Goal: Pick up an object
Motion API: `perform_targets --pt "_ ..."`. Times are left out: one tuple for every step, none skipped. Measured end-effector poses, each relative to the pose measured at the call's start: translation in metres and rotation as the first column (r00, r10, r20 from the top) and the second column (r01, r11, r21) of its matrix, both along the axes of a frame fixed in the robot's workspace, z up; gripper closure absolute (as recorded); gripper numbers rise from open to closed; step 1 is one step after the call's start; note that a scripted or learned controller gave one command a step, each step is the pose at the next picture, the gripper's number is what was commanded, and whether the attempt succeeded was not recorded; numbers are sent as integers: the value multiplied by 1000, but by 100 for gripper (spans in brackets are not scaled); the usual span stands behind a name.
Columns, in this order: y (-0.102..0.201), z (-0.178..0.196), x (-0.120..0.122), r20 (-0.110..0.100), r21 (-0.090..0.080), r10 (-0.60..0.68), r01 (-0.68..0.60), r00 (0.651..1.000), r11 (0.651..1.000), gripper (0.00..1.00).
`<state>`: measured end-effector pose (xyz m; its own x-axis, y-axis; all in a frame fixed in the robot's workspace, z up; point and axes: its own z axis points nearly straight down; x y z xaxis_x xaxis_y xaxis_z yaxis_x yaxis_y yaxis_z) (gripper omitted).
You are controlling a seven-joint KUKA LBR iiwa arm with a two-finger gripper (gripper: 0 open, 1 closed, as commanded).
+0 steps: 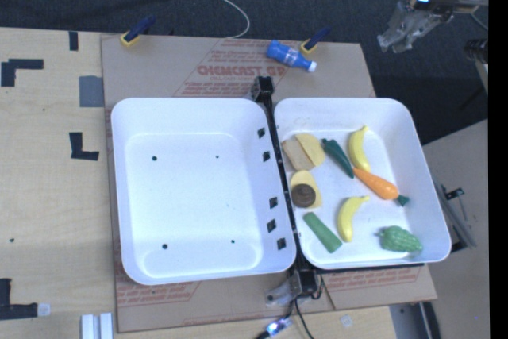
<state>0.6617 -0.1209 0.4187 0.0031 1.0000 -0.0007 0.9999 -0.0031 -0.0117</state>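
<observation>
The right bin (413, 139) holds several toy foods: a banana (359, 147), an orange carrot (376, 184), a second small banana (349, 217), a dark green pepper (337, 156), a green cucumber (323, 233), a bumpy green vegetable (399, 240), a tan bread slice (305, 151) and a brown roll (304, 191). My gripper (399, 34) hangs high at the upper right, well above and beyond the right bin's far corner. Nothing shows between its fingers.
The left bin (127, 171) lies beside the right one, joined by a black hinge strip (272, 171). Behind the bins, a blue bottle (289, 55) lies on the cardboard, with two blue-yellow clamps (136, 29) at the board's far edge. A white cable (230, 4) trails across the back.
</observation>
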Motion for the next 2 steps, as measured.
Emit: perform_targets --pt "5 124 7 25 -3 7 -7 1000 1000 100" --pt "-25 5 6 -2 1 1 -1 1000 1000 100"
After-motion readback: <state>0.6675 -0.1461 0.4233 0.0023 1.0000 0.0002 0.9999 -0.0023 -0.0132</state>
